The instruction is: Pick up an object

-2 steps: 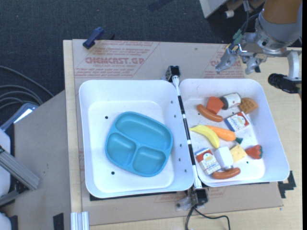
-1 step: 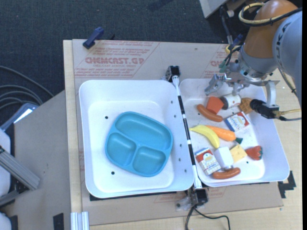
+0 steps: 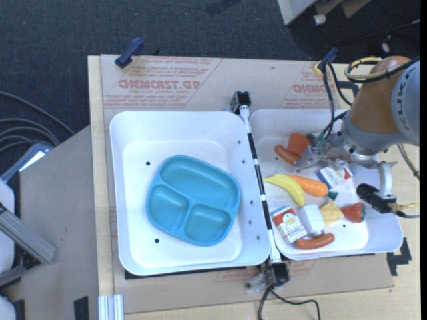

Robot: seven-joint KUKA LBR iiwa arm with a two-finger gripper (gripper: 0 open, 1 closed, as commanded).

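From the camera above the bench, the arm [image 3: 383, 105] reaches in from the right and hangs low over the back of the right bin [image 3: 383, 235]. Its gripper [image 3: 325, 153] sits in among the toy food, close to the red piece [image 3: 298, 141] and the sausage [image 3: 285, 155] at the bin's far left. The wrist hides the fingertips, so I cannot tell how far apart they stand or whether anything is between them.

No one item is named by the task, so any piece in the right bin will serve. To do this step well, I would settle on a single piece that lies apart from its neighbours, come straight down so the fingers straddle it, and close only once both tips are below its top. The pieces by the gripper are crowded, so a slanted approach would likely shove them aside or catch two.

Counted: two white bins, the left bin [image 3: 127, 152] holding one blue divided plate [image 3: 193, 200]. In the right bin I make out one banana [image 3: 287, 185], one carrot [image 3: 312, 185], two sausages (the second [image 3: 313, 241] at the front), one small carton [image 3: 289, 224], one yellow wedge [image 3: 331, 213], one red pepper-like piece [image 3: 353, 211] and one small packet [image 3: 331, 176]; others may lie hidden under the arm
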